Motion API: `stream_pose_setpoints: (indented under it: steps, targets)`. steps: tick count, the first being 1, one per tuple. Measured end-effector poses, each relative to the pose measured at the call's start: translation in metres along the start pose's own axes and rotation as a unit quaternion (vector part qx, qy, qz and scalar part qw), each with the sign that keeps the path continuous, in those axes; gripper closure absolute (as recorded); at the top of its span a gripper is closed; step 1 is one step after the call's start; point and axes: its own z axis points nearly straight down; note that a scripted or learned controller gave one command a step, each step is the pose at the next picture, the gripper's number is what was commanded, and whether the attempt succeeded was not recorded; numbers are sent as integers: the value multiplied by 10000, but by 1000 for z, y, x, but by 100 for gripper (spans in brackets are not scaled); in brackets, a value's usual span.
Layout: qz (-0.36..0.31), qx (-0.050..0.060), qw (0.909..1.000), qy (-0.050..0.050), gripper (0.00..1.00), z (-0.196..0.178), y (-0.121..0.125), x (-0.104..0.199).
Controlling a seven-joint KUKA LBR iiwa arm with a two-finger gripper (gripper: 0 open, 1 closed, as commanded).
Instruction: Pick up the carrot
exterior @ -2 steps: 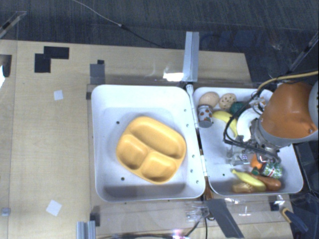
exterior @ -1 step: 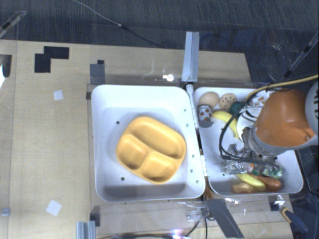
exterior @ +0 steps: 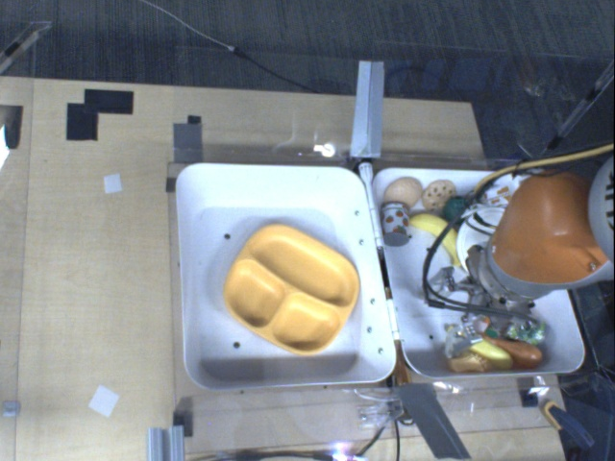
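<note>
Carrot: a reddish-orange tapered carrot (exterior: 524,352) lay at the near edge of the right shallow white plastic bin (exterior: 577,358), in a small heap of toy food just below the arm's wrist.
Beside the carrot: a yellow banana-like piece (exterior: 490,351) touched it on the side toward the left bin, and a brownish piece (exterior: 468,363) lay just beyond that; a green patterned item (exterior: 527,331) sat just behind the carrot.
Gripper: the two-finger gripper (exterior: 471,327) hung just above and behind the heap, near the carrot but toward the left bin from it. Fingers: their spread could not be told, being tangled with cables and hardware, and nothing could be seen between them.
Arm: the orange band above the wrist (exterior: 543,230) stood over the middle of the right bin, well behind the carrot.
Far corner of the right bin: a tan egg (exterior: 403,192), a speckled brown ball (exterior: 439,194), a small patterned cup (exterior: 395,221) and a yellow banana (exterior: 430,225) sat well apart from the carrot.
Left bin: the left shallow white plastic bin (exterior: 202,257), well apart from the carrot, held a yellow three-compartment tray (exterior: 290,286).
</note>
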Motion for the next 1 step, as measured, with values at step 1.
stream_pose_setpoints:
  steps: [1]
  targets:
    - [2354, 2, 9719, -6, 0, -30, -8, -26]
